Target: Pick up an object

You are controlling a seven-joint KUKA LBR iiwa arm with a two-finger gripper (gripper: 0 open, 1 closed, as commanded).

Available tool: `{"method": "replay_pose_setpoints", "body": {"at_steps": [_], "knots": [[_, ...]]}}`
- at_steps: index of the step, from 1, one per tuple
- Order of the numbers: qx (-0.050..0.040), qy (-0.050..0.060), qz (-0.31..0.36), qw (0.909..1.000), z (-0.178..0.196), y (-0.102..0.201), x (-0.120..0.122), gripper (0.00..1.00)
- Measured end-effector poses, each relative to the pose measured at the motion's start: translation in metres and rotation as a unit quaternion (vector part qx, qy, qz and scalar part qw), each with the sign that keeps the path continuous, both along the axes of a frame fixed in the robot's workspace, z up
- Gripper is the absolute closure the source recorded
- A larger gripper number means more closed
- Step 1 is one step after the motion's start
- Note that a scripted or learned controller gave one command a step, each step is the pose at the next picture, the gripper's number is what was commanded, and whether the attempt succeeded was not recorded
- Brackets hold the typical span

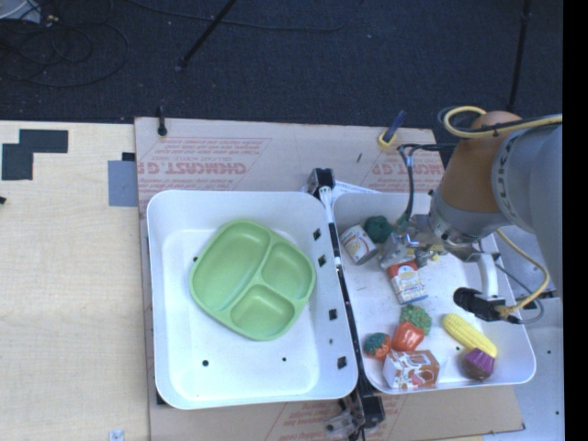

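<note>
Gripper (411, 243) low in the right bin (524, 361), at its upper middle. Finger state: cannot tell, the wrist hides it. Nearest object: small carton (408, 282), touching or just below the gripper, long axis running away from it toward the near rim. Small can (357, 244) just left of the gripper; dark green item (377, 227) beside it, part hidden. Toy corn (469, 334) well apart. Green 3-compartment plate (254, 279) in the left bin (184, 375).

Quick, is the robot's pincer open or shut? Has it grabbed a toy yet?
Pincer: cannot be told; it is low in the right bin, above the small carton.
</note>
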State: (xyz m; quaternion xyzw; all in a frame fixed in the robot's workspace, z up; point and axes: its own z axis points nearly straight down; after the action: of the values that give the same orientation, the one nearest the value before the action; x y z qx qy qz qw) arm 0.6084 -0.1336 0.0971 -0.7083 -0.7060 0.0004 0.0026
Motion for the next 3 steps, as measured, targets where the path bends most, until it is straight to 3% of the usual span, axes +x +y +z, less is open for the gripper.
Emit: {"method": "replay_pose_setpoints", "body": {"at_steps": [1, 2, 3], "knots": [[-0.0011, -0.002, 0.002, 1.0000, 0.090, 0.058, 0.036, 1.00], [-0.0010, -0.001, 0.003, 1.0000, 0.133, 0.112, 0.036, 1.00], [-0.0016, 0.001, 0.002, 1.0000, 0.143, 0.135, -0.035, 1.00]]}}
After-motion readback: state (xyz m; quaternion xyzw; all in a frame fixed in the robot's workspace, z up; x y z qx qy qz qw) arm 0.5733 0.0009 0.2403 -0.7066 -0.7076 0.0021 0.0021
